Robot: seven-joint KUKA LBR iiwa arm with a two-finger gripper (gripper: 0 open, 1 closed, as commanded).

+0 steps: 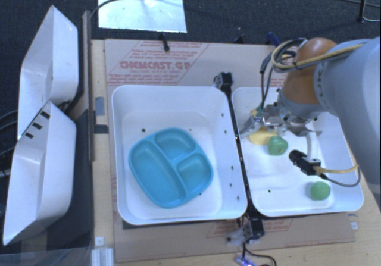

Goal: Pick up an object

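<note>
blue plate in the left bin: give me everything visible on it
The blue plate is a light blue divided tray, smooth and plastic-looking, with rounded corners and a raised rim. Ridges split it into three compartments: one long section on its left side and two smaller ones on its right. It lies flat, right side up, turned at a slant to the walls of the left bin, on the bin's floor near the middle and toward the front. Its compartments hold no objects. It touches only the bin floor.

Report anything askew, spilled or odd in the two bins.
Nothing spilled or damaged. The blue three-compartment plastic plate lies skewed to the left white bin. In the right white bin, two green round objects lie apart.
</note>
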